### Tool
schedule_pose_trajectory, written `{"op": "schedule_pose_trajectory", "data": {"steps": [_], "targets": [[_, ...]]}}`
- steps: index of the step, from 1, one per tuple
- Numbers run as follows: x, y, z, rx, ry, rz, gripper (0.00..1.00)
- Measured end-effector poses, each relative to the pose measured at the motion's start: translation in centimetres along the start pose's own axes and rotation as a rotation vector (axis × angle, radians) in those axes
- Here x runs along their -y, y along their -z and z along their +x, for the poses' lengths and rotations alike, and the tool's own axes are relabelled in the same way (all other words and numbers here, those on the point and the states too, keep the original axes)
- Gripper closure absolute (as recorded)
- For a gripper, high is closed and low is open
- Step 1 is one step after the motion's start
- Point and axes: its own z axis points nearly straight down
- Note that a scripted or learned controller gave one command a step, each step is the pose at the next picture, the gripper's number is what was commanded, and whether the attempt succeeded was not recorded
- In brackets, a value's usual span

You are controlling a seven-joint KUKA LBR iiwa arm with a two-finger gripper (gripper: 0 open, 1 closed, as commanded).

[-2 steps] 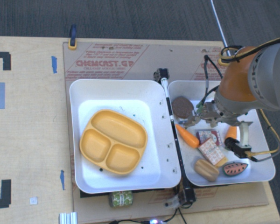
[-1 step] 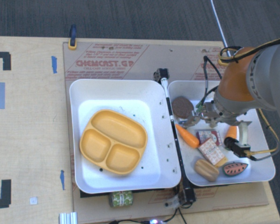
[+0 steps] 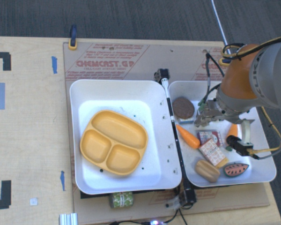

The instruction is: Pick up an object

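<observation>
My gripper (image 3: 202, 120) hangs low over the right bin (image 3: 267, 172), near its middle left. A brown round patty (image 3: 183, 108) lies just left of it, at the bin's back left. An orange carrot (image 3: 188, 136) lies below and to the left of the gripper. Just under the gripper sit a red-and-white packet (image 3: 209, 137) and a checkered tan cracker (image 3: 212, 152). A bread roll (image 3: 206, 170) and a watermelon slice (image 3: 236, 169) rest near the front wall. A small orange piece (image 3: 232, 130) is partly hidden by the wrist gear.
The left bin (image 3: 84, 90) holds a yellow three-part plate (image 3: 114, 142). A green can (image 3: 122, 199) lies on the bench in front of the left bin. A black divider bar (image 3: 171, 121) runs between the bins. The arm (image 3: 253, 78) covers the right bin's back right.
</observation>
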Motion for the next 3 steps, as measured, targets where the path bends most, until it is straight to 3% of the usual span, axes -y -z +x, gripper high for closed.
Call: {"op": "schedule_pose_trajectory", "data": {"steps": [1, 2, 3], "targets": [[5.5, 6.0, -4.2, -0.001, -0.002, 0.009, 1.00], [5.5, 5.9, -4.1, -0.002, -0.001, 0.009, 0.00], [3.9, -1.1, -1.1, 0.000, -0.001, 0.005, 0.00]]}}
